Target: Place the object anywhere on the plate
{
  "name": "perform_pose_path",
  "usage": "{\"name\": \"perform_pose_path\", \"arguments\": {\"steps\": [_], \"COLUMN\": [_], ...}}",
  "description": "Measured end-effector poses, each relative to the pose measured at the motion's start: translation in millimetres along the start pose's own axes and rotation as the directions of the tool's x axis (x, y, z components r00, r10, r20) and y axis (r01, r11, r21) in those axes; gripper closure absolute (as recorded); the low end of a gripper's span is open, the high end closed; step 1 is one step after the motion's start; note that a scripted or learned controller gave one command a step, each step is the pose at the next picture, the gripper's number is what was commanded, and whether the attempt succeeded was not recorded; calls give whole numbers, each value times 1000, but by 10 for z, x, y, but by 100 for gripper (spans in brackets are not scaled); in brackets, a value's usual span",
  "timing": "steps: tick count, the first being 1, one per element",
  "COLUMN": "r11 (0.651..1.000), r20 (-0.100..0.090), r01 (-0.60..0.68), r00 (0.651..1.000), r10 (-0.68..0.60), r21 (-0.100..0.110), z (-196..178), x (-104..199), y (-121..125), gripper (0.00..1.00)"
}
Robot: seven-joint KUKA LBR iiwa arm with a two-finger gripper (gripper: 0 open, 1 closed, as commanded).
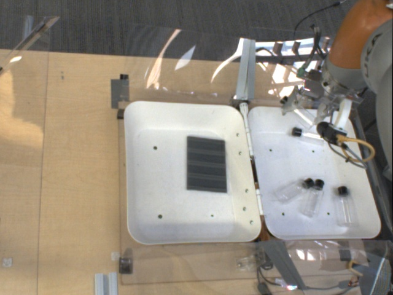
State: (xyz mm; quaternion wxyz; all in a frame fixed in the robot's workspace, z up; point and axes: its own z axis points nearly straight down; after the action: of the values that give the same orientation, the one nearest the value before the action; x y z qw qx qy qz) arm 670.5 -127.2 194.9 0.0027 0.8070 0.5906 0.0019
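The plate (206,164), a dark grey ribbed rectangle, lies flat in the middle of the left bin (147,165). Clear black-capped vials (310,203) lie on their sides low in the right bin (276,146), with a lone vial (305,133) higher up.

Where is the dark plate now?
In the camera view, the dark plate lies in the middle of the left bin; the clear vials lie in the right bin.

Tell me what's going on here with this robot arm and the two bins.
The robot arm reaches over the far end of the right bin, its gripper hovering near one clear black-capped vial. Three more vials lie toward that bin's near end. The dark ribbed plate sits in the left bin, and no vial is on it yet.
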Motion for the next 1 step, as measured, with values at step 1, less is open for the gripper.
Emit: {"name": "perform_pose_path", "arguments": {"steps": [1], "r11": [981], "r20": [-2], "r01": [196], "r00": [981], "r10": [-196], "r21": [2], "z": [95], "x": [670], "y": [-220], "gripper": [100]}}
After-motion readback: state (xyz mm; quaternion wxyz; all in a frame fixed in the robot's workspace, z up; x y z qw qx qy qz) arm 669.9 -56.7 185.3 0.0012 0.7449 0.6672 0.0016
